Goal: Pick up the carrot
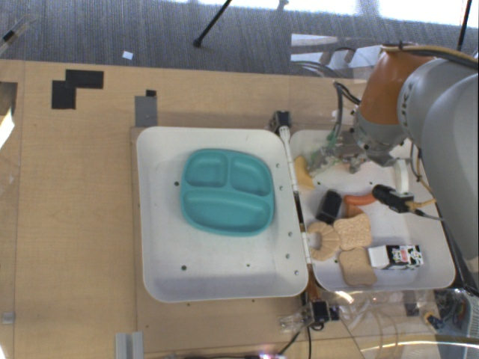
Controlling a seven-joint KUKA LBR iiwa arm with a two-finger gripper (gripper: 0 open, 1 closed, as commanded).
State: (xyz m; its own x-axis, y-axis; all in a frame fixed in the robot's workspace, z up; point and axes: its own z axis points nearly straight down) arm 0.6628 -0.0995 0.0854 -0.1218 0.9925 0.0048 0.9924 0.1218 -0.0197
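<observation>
Gripper over your right bin; its opening cannot be told.
Carrot lies between black block and bread slice.

1. We note one fixed camera above the bench, looking down at a slant.
2. Both white bins sit mid-frame; floor shows along the top.
</observation>
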